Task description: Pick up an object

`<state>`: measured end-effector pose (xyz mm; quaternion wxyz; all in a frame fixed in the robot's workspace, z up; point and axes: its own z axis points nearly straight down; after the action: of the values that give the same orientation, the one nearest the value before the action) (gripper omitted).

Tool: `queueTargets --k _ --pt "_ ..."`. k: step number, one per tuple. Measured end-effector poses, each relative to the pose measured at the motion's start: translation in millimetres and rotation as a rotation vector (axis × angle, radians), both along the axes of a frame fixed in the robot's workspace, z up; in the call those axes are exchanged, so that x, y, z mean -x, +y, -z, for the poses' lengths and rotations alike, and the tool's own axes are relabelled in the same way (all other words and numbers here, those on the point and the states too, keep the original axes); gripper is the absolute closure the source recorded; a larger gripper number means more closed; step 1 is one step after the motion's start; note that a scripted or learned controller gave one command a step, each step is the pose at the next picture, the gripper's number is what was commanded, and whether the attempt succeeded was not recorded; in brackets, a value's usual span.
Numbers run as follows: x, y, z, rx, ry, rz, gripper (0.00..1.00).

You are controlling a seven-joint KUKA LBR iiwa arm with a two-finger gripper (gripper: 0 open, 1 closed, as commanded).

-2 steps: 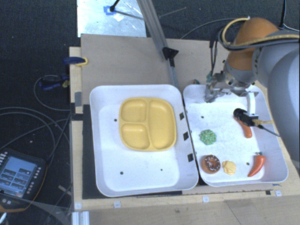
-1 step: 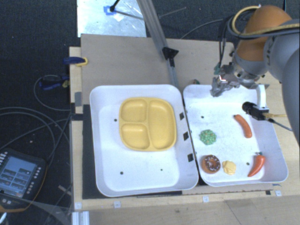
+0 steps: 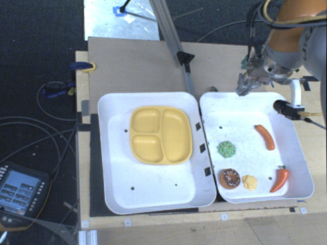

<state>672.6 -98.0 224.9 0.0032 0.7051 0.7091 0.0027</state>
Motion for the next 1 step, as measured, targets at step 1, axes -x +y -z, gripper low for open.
queueTargets --k 1 --pt "10.7 46.5 6.6 -0.002 0.008 -0.004 1.0"
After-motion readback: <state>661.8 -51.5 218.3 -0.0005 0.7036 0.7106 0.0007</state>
